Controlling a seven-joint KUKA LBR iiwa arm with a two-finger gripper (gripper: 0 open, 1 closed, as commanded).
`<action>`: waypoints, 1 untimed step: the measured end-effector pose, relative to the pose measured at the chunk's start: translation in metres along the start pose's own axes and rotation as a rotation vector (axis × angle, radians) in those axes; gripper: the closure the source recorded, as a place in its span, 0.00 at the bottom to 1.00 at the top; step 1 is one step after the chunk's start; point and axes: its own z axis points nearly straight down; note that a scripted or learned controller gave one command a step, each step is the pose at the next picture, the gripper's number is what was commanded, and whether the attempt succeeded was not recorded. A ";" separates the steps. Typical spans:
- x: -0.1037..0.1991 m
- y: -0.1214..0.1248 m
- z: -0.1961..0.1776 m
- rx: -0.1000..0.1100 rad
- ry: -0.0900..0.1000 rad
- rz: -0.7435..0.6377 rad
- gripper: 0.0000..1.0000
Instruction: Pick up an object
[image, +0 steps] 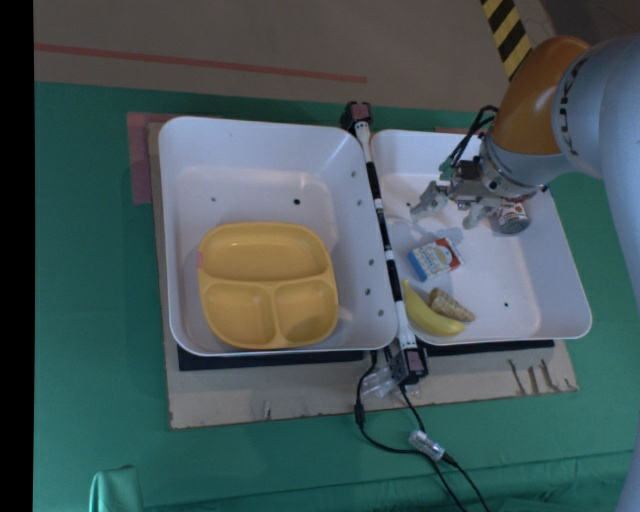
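hovering tool (452, 205) above right bin (540, 300)

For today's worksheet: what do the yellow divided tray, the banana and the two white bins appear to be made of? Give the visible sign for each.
Yellow divided tray: likely moulded plastic, smooth and slightly glossy, one even colour with rounded compartments.
Banana: could be real or a plastic toy; uniform yellow skin, too small to tell.
White bins: probably thin plastic, with soft sheen and rounded rims.
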 end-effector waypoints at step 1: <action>0.004 -0.026 0.015 0.011 0.006 -0.010 0.00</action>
